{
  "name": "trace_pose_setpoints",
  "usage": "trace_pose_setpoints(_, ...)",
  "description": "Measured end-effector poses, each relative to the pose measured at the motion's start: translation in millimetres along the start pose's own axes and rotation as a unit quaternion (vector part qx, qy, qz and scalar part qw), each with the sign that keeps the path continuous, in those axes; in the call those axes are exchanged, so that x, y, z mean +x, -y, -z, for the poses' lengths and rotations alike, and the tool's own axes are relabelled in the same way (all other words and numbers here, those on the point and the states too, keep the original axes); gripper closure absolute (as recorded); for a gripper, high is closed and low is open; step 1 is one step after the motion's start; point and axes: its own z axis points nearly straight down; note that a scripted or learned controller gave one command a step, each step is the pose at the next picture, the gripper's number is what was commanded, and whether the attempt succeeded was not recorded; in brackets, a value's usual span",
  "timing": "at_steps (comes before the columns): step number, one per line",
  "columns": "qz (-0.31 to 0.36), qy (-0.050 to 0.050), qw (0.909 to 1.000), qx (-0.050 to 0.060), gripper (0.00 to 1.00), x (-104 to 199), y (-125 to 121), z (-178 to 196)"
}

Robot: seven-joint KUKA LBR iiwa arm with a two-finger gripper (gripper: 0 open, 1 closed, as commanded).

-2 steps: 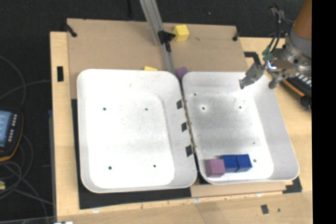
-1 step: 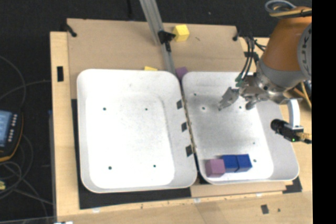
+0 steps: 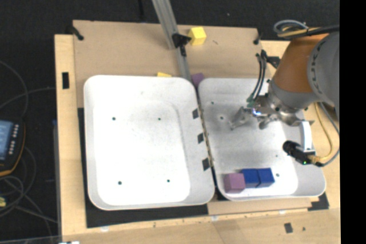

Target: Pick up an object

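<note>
Well apart from the claw (image 3: pixel 243 118), whose grip state I cannot tell, lie a blue block (image 3: pixel 257 176) and purple block (image 3: pixel 233 182).

Left bin (image 3: pixel 140 140): floor bare, open to approach from above anywhere. Right bin (image 3: pixel 240 148): middle floor open. Near edge crowded by purple block (image 3: pixel 233 182) and blue block (image 3: pixel 257 177), side by side and touching, close against the front wall. Arm (image 3: pixel 300 74) overhangs the bin's upper right; gripper (image 3: pixel 246 117) sits low over its upper middle. Slanted metal post (image 3: pixel 166 14) crosses behind the bins' shared edge.
</note>
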Motion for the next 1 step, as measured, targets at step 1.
trace_pose_setpoints(1,-0.003,0.001,1.0000,-0.005,1.00,-2.0,-2.4,16.0)
